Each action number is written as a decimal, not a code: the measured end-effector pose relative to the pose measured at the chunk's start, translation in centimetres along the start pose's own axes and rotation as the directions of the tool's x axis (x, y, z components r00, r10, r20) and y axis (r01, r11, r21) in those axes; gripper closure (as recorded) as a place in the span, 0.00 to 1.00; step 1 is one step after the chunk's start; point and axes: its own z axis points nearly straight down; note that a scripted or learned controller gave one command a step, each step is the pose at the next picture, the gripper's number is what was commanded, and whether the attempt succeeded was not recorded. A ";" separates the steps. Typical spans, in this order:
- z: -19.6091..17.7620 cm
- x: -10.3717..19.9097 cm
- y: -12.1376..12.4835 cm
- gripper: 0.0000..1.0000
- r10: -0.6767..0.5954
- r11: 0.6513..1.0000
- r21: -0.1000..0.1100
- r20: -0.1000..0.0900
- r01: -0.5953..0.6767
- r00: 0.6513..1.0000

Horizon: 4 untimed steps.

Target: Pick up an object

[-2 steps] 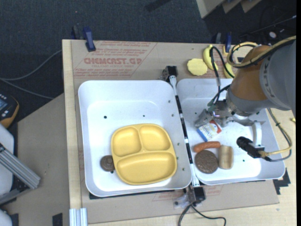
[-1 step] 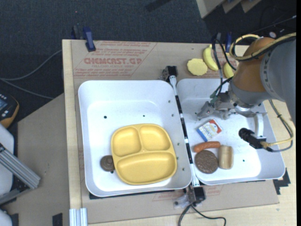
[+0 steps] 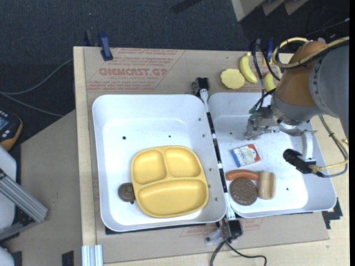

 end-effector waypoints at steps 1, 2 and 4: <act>0.1 0.0 0.0 0.00 0.000 1.000 0.001 0.000 0.000 1.000; 1.1 -0.1 -2.8 0.00 0.003 1.000 0.010 -0.003 -0.002 1.000; 1.1 -0.3 -4.1 0.00 0.000 1.000 0.010 -0.005 0.000 1.000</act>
